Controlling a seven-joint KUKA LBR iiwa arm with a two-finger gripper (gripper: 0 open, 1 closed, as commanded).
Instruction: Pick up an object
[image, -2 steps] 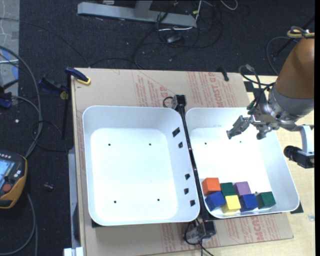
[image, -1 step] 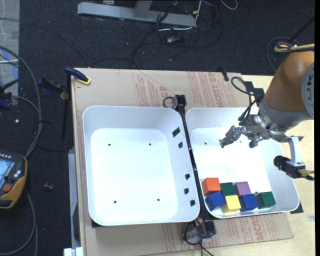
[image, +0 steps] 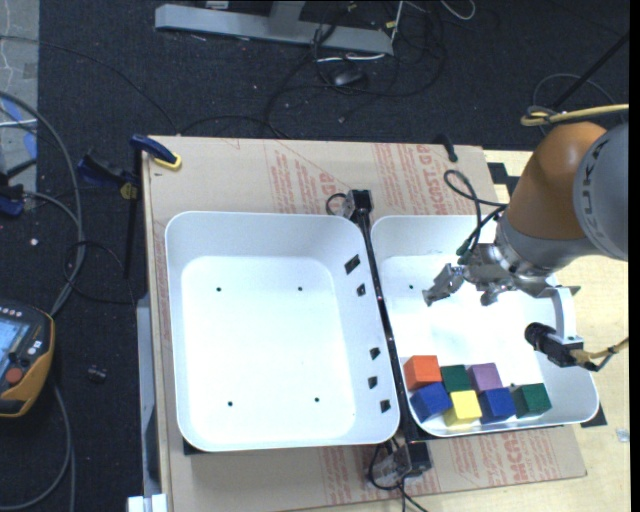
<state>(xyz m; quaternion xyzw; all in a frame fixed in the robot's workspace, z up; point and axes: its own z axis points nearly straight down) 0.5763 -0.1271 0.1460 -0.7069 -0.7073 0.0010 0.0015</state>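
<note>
Blocks (image: 470, 392) clustered at bin's near edge, well below jaws.

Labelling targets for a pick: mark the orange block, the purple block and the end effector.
orange block (image: 423, 369), camera view, its top face.
purple block (image: 485, 376), camera view, its top face.
end effector (image: 466, 286), camera view, midway between its fingertips.

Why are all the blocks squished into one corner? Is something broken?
Nothing looks broken or spilled. The blocks just sit bunched at the right bin's near edge, and the gripper hangs above them.
</note>
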